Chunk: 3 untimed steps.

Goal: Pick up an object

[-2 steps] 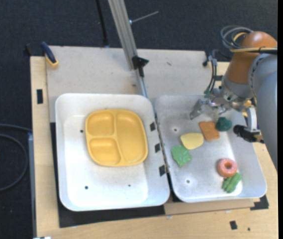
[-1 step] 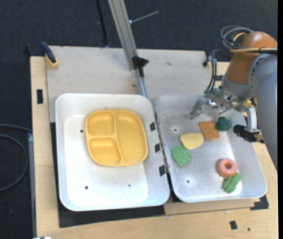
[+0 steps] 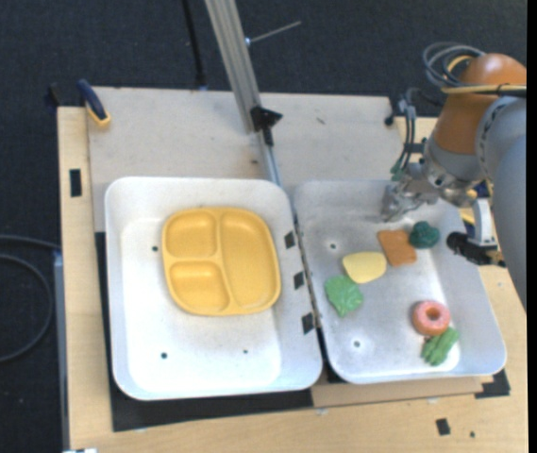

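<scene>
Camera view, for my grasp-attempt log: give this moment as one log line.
tool: low at right bin's far edge | nearest: orange piece, dark green piece | nothing seen held | yellow tray: left bin

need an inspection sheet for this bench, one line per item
surface: wooden bench bearing two shallow white bins side by side, left bin and right bin
job's things: in the right bin, an orange flat piece, a dark green lump, a yellow piece, a green leafy piece, a pink ring doughnut, a green piece touching it
clutter: yellow divided plate in the left bin
grippers: gripper low at the right bin's far edge, holding nothing that can be seen
cables: black cable on the floor at left
surroundings: metal post behind the bins, dark floor
</scene>
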Each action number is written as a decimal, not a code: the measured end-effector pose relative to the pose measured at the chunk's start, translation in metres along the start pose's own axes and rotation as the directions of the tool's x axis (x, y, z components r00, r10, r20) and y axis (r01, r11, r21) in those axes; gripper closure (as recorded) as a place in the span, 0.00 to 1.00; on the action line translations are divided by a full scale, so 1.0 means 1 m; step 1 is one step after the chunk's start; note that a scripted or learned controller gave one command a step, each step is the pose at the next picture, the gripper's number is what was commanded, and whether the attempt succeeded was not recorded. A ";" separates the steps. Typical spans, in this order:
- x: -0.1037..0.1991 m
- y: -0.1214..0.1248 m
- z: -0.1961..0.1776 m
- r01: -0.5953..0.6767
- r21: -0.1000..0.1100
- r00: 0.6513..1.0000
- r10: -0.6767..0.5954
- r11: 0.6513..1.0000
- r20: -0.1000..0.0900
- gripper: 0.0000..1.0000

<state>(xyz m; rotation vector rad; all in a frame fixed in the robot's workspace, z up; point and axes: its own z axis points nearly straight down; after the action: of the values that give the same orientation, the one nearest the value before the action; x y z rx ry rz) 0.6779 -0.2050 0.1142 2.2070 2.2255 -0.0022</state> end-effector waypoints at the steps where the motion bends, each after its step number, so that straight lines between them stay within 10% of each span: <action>1: -0.005 -0.005 -0.061 -0.007 -0.002 1.000 0.007 1.000 -0.003 1.00; 2: -0.007 -0.004 -0.093 -0.006 -0.002 1.000 0.006 1.000 -0.004 1.00; 3: 0.052 -0.007 -0.103 -0.001 0.002 1.000 0.001 1.000 -0.007 1.00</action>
<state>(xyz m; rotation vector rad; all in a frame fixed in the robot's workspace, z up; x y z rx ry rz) 0.6701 -0.1522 0.2169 2.2133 2.2286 0.0032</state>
